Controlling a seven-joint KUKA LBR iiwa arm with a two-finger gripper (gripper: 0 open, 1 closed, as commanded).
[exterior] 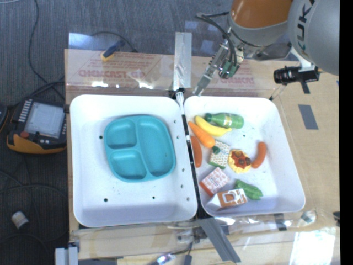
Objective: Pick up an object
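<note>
A teal divided plate (138, 148) lies in the left bin (83, 197), well to the left of and below the gripper (203, 84), which hangs above the back rim where the two bins meet. Whether its jaws are parted or closed cannot be told, and nothing shows between them. Below the gripper, in the right bin (284, 148), toy foods lie bunched together. An orange carrot (201, 134) slants from upper left to lower right; a yellow banana (211, 127) lies just beside it, its long axis running much the same way. Touching the banana, a green bottle (225, 120) lies on its side, nearly level. Farther right, a red sausage (259, 154) stands almost upright in the view.
</note>
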